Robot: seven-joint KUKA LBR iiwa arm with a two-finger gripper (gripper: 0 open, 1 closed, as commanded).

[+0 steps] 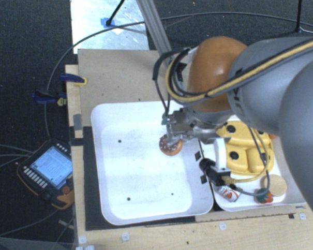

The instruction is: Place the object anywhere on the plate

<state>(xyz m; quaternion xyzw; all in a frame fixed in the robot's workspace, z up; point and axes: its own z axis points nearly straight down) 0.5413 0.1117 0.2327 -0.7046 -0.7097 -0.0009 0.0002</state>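
Observation:
My gripper hangs over the right part of the left white bin, close to the wall between the two bins. A small round brown object with an orange rim sits at its fingertips and looks pinched between them, just above the bin floor. The grey arm with its orange band covers much of the right bin and hides what lies beneath it.
A large yellow moulded piece lies in the right bin. Near that bin's front are a small red-and-white tube, a green and red item and a tan disc. A handheld pendant rests left of the bench.

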